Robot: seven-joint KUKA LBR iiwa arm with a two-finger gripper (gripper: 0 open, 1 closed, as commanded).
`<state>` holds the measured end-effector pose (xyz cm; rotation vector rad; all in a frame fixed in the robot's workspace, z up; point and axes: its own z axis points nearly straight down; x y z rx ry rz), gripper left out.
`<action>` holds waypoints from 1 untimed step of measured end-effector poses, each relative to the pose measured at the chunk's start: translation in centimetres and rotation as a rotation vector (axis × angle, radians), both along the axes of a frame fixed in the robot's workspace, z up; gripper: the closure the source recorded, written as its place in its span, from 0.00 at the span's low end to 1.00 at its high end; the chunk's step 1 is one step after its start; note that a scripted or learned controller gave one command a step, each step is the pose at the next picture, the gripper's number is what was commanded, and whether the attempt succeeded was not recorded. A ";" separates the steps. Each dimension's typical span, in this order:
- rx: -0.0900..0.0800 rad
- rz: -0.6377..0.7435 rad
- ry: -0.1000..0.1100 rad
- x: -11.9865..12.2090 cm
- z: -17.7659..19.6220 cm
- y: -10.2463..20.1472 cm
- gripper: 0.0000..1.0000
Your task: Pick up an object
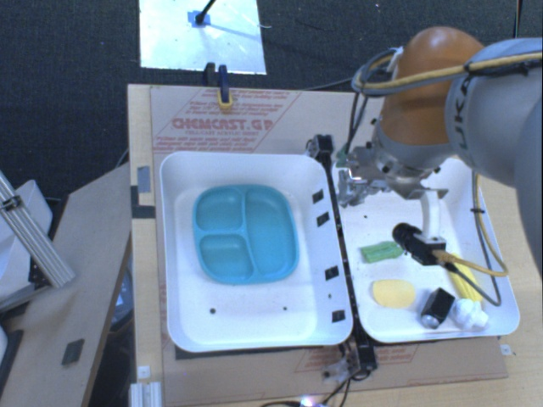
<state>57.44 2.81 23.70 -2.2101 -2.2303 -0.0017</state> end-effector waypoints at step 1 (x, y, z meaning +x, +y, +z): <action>-0.001 0.000 0.000 -1.3 -1.4 5.1 1.00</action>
